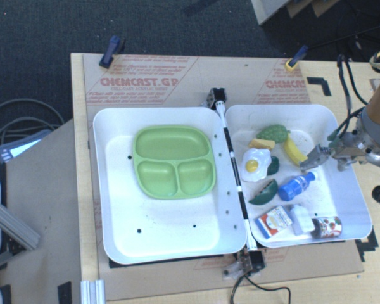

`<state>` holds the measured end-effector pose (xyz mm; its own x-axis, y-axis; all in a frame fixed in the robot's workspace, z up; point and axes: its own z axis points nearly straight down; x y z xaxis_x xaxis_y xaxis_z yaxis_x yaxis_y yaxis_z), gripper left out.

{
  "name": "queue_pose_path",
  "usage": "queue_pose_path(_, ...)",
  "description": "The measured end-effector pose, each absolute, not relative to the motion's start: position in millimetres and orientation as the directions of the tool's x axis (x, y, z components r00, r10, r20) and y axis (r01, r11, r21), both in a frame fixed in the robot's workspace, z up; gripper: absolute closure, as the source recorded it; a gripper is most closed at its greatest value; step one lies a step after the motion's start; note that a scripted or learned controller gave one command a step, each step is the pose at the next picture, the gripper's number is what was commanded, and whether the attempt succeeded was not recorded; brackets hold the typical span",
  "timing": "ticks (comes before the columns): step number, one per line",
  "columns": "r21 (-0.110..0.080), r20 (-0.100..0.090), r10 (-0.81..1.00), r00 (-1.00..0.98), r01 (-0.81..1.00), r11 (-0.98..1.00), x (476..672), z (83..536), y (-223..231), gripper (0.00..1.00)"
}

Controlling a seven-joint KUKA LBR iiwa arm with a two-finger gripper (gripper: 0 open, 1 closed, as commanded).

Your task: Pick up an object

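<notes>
far left: desk [82, 170] of pale board, carrying two white bins clamped edge to edge, presumably so neither slides under the arm's reach. left bin [114, 233]: green divided tray [174, 161] lying flat near the middle, well apart from the clutter. right bin [351, 201]: all the loose candidates for the pick, bunched toward its centre. fried-egg toy [253, 165] just beside the dividing wall, a dark green piece [264, 194] below it, a green leafy toy [273, 133] at top, yellow banana [294, 151] next to that. blue bottle [296, 187] lying on its side, small packets [278, 221] and a can [327, 227] along the lower edge. tool [315, 158] hanging low at the bin's right, tips between banana and blue bottle, nothing seen between them. released or clenched: cannot tell. likely lined up for either neighbour; no grasp made yet.
</notes>
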<state>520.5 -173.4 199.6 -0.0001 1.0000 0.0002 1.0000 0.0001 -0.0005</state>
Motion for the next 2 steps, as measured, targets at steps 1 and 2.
queue_pose_path(1, -0.001, 0.001, 1.0, -0.001, 1.0, 0.001, 572.3, 84, -153, 0.0)
queue_pose_path(2, -0.002, 0.001, 1.0, 0.0, 1.0, 0.0, 537.4, 84, -120, 0.0)
